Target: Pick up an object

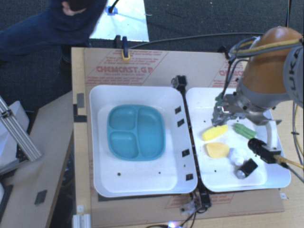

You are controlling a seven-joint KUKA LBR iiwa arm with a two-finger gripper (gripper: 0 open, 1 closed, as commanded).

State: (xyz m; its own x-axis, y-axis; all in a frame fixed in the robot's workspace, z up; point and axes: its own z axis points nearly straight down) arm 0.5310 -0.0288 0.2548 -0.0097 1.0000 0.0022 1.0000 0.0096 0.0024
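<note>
Now, my claw (221, 115) hangs low in the right bin (199, 175), just above the upper end of a yellow banana-shaped toy (214, 132). From this angle I cannot tell how wide it stands, and I see nothing gripped in it. The banana lies tilted near the bin's left wall. It looks like a light, stiff plastic piece with a smooth, rounded skin that could slip, so I would take it across its narrow middle, not by an end. Just below it sits a flat yellow chip-like piece (217, 150), and to the right a green pod-shaped toy (244, 130). Nearer the front lie a small white lump (235, 155) and a black block (248, 166). The left bin (102, 175) holds a blue divided plate (136, 131), well apart.
</note>
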